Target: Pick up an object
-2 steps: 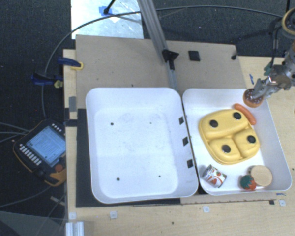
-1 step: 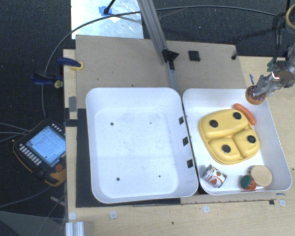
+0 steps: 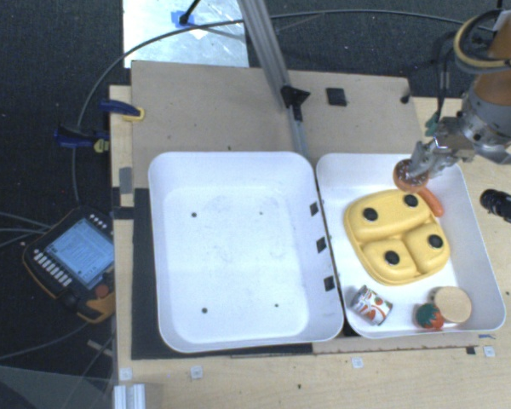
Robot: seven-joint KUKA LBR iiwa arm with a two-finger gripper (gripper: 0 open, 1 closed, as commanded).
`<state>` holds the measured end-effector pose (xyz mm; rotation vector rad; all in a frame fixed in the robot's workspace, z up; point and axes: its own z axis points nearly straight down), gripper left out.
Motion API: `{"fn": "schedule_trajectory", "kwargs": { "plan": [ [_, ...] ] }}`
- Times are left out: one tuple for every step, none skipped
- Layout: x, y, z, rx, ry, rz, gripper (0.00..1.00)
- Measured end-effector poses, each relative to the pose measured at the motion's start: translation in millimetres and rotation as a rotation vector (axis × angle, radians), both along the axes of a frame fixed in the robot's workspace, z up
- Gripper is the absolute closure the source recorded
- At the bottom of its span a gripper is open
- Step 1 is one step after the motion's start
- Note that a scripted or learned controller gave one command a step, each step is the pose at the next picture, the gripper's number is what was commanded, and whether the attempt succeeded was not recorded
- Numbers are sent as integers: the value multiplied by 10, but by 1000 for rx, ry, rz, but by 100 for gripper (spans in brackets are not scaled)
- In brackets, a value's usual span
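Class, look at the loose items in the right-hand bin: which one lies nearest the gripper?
The small orange piece at the bin's far side, just beyond the yellow toy, right below the gripper. The can and round wooden piece lie at the near edge.

— What lies off the worktop (image 3: 213, 109)?
— A teach pendant (image 3: 72, 258) on the dark floor at left, with blue clamps (image 3: 89, 135) gripping the worktop's edge.
— And behind?
— A slanted metal pole (image 3: 268, 45).

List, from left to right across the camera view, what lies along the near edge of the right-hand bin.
Small red-and-white can → green-and-red toy → round tan wooden disc, which touches the toy at its right. Farther back sit the yellow moulded piece and the pincer.
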<state>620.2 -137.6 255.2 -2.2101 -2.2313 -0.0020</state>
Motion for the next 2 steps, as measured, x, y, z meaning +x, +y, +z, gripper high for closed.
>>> {"fn": "schedule_trajectory", "kwargs": {
  "plan": [
    [-180,436,-83,-1,1,-1,100],
    [-236,1018,-190,0,0,1,100]
  ]
}}
